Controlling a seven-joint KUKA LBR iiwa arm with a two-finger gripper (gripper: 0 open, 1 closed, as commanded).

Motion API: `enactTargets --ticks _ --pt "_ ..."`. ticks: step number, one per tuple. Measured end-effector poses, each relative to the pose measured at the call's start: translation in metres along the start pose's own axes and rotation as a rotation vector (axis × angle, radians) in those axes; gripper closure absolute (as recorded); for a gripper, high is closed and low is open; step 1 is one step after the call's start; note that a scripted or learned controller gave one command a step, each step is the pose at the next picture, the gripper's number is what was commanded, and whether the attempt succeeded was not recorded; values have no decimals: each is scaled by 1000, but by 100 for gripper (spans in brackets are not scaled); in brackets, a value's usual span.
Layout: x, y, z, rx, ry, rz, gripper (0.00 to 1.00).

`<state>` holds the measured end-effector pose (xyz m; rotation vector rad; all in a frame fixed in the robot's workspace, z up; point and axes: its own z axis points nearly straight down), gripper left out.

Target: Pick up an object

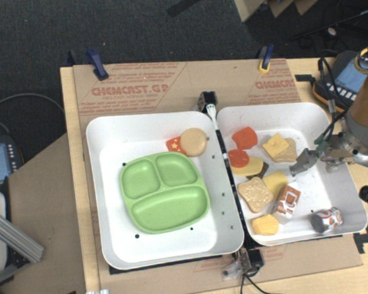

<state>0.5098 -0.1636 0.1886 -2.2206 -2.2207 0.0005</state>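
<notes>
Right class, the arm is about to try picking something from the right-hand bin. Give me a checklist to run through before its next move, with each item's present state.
1. Gripper is over the right bin: ok.
2. Gripper already holds something: cannot tell.
3. A target lies close: ok, the yellow block sits just left of the gripper.
4. That target stands apart from its neighbours: not ok, the food pieces are crowded together.
5. An isolated alternative exists: ok, the small can lies alone near the bin's front right corner.
</notes>
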Motion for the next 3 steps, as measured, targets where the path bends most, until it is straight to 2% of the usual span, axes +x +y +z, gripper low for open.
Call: enactTargets --ticks 1,2,3 --pt "21 -1 103 8 4 -1 0" --pt "19 1 87 -4 -2 2 100" --pt "98 36 -1 -11 0 -9 100"
